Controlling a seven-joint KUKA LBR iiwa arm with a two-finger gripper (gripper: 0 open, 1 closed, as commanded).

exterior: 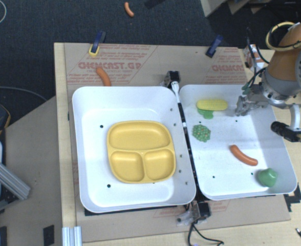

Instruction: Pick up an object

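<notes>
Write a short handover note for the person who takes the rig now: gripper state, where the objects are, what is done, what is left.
Gripper: low over the right bin, upper area, next to the yellow corn; nothing visibly held.
Right bin: corn, green broccoli, orange sausage, green round object.
Left bin: yellow divided plate.
Done: no object picked up yet.
Left: grasp one object and lift it.

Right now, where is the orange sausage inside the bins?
The orange sausage lies in the right bin, toward its near side, between the green broccoli and the green pepper.
</notes>
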